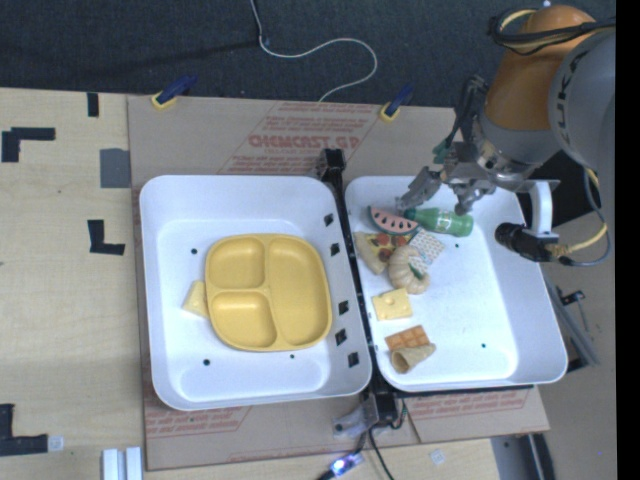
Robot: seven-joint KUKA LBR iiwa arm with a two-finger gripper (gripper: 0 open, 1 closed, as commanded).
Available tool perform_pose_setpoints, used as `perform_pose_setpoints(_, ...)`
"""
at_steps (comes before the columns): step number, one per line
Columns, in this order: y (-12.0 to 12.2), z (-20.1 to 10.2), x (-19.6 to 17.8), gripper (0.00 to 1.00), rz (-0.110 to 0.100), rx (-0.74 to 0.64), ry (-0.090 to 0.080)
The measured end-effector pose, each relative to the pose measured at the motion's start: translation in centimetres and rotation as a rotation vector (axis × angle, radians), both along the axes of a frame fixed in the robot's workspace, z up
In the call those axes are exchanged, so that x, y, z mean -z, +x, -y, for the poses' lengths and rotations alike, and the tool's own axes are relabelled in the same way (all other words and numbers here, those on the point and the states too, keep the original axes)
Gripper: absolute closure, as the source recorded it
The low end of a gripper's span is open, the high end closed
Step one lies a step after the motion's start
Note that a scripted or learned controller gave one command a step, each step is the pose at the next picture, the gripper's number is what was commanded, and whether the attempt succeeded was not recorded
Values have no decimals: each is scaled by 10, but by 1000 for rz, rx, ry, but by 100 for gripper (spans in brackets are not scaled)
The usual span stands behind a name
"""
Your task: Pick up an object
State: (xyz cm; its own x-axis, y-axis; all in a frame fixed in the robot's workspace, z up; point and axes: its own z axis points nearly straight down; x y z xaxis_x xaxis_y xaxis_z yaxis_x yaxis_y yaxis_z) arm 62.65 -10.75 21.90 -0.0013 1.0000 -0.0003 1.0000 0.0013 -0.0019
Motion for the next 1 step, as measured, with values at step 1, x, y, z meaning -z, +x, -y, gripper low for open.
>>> perform_pose_setpoints(1,2,0,44,0,-4,-1,0)
